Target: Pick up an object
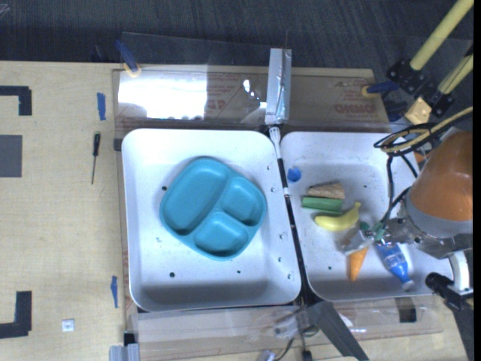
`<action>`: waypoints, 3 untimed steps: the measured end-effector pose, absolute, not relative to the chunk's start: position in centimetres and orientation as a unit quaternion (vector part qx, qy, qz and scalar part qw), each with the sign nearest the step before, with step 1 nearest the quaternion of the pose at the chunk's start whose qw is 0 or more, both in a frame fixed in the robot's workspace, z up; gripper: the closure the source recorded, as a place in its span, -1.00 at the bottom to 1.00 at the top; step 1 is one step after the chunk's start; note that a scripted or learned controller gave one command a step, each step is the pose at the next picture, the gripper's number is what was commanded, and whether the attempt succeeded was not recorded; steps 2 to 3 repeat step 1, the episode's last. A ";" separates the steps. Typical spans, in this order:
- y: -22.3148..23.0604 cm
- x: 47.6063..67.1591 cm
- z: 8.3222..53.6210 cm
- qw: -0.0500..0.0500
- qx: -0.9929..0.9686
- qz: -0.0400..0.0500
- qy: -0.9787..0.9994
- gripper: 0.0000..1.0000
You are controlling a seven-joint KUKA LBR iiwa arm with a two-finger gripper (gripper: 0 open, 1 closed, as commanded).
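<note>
While the arm (451, 194) is reaching in from the right of the camera view, its gripper (368, 235) is hanging low over the right bin (331, 280), right above the small cluster of objects gathered there; whether it is pinching anything cannot be told from this angle, since the metal parts are blurring into the clutter beneath them. Lying nearest to it are the candidates for the pick: an orange carrot (358, 262) just below the tool, a yellow banana (338, 219) just to its left, and a clear bottle with a blue label (394, 262) on its right, tucked under the wrist. A green stick-shaped piece (323, 201) and a tan bread-like piece (328, 192) are sitting a little farther up the bin, with a small blue cap (293, 174) near the dividing wall. Judging by the crowding, the tool is probably lining up on the carrot or banana, since both are lying in easy reach, though neighbours touching each other could spoil a clean pinch. Across the divider, the left bin (143, 201) is holding a blue divided plate (214, 205) lying flat near its middle, well apart from the gripper and seemingly not the present target.
</note>
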State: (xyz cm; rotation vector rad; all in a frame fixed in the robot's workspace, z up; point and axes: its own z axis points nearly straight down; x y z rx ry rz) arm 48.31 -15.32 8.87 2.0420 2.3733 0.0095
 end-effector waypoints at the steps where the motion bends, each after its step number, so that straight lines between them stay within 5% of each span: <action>1: -12.7 48.2 16.1 0.003 0.618 0.002 0.786 -1.00; 3: -12.7 48.2 16.1 0.003 0.618 0.002 0.786 -1.00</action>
